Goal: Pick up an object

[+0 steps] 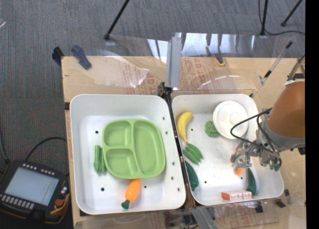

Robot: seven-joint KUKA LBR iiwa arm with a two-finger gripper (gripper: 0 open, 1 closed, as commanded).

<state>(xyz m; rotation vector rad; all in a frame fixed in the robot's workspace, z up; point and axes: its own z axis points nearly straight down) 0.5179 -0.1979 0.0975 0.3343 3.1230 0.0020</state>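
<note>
Carrot [131, 193] nearest; end effector [242, 162], grip unclear, crowded by white bowl [230, 118] and cucumber [251, 183].

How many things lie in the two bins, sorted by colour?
Green: 6 (divided plate, bean pods, pea pods, round vegetable, long dark vegetable, another dark one)
Orange: 2 (carrot, small piece)
Yellow: 1 (banana)
White: 1 (bowl)
Red and white: 1 (small box)
Total: 11

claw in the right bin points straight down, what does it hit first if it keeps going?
Most likely the small orange piece directly under the claw, lying on the right bin floor. A dark green vegetable lies just beside it. Height above them is unclear from this slanted view.
</note>
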